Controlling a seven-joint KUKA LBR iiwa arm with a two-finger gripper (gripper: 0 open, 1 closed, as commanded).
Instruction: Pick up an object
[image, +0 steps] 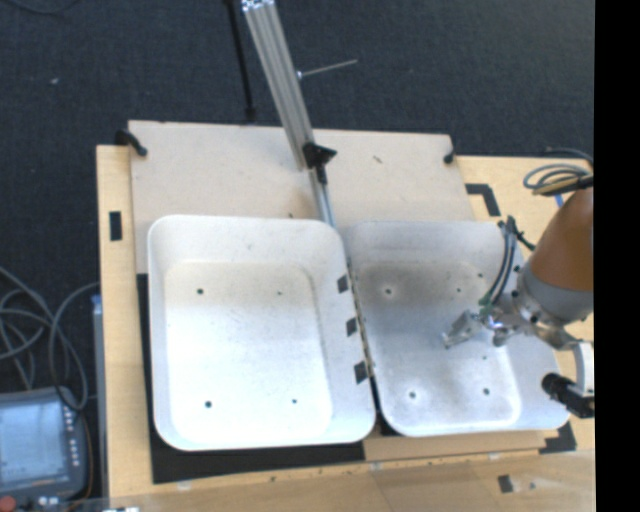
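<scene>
Pincer low over right bin; labels apparently unreadable.

Two white bins, the left bin touching the right bin, sit beneath a slanted aluminium rail.

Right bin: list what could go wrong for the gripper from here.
1. The gripper hangs low over the right bin, whose floor looks bare beneath it, so a close would likely catch nothing.
2. It sits close to the bin's floor, so a further descent could scrape or press the fingertips into the plastic.
3. The cables along the wrist run near the bin's far right rim and could snag if the arm swings.
</scene>
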